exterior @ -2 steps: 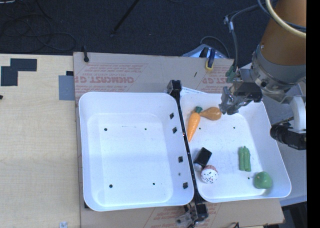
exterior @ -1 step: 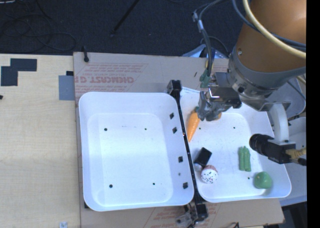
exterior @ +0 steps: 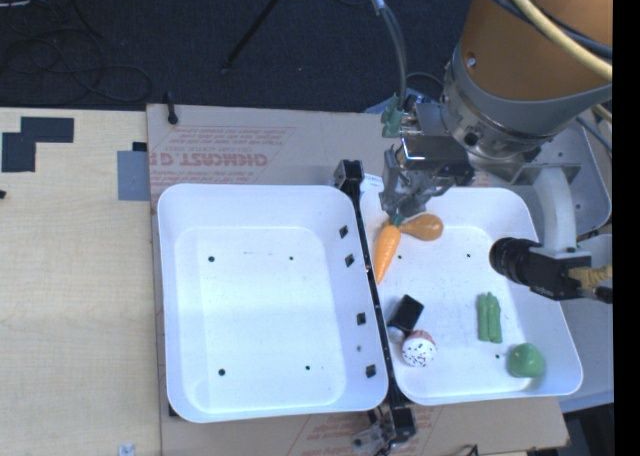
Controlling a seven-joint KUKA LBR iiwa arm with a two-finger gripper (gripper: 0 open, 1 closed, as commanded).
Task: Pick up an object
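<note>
Gripper: my gripper [exterior: 402,212] hung low over the upper left corner of the right bin [exterior: 560,384], its tip right at the leafy end of the toy carrot [exterior: 386,250]; I could not tell how far it was parted, nor whether it had hold of anything.
Carrot: it lay slanted along the right bin's left wall, close to the black divider [exterior: 362,274] between the two bins, with little room on that side.
Orange piece: a rounded orange object [exterior: 424,227] sat just right of my gripper's tip, close to the carrot's top.
Lower cluster: a small black block [exterior: 404,313] and a white speckled ball [exterior: 419,349] sat together near the divider, lower down.
Right side: a green pea pod [exterior: 488,317] stood well apart from those, and a green round object [exterior: 525,360] lay near the lower right corner.
Open room: the middle of the right bin's floor was bare; the left bin [exterior: 175,244] offered wide free floor.
Desk: light wood [exterior: 70,284] stretched to the left of the bins.
</note>
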